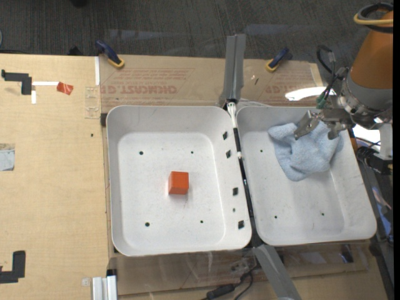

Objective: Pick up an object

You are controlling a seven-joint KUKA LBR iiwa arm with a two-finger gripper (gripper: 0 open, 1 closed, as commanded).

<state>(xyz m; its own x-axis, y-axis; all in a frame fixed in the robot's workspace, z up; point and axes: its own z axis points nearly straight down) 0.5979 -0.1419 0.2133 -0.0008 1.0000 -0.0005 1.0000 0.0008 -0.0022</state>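
A: Where's the claw (pixel 320 125)?
B: Over the right bin (pixel 350 220), fingers spread, touching the crumpled blue cloth (pixel 306 155).
A: Holding it?
B: Can't tell. The red block (pixel 178 183) sits in the left bin (pixel 125 224).

You have two candidates to pick from. A small orange-red cube (pixel 179 183) sits flat on the floor of the left white bin (pixel 125 230), a little below the middle, with nothing touching it and all four walls well clear. A crumpled pale blue cloth (pixel 306 152) lies in the right white bin (pixel 350 227), bunched in the upper part of that bin, with its folds raised highest at the upper right and one lobe trailing down toward the bin's middle.
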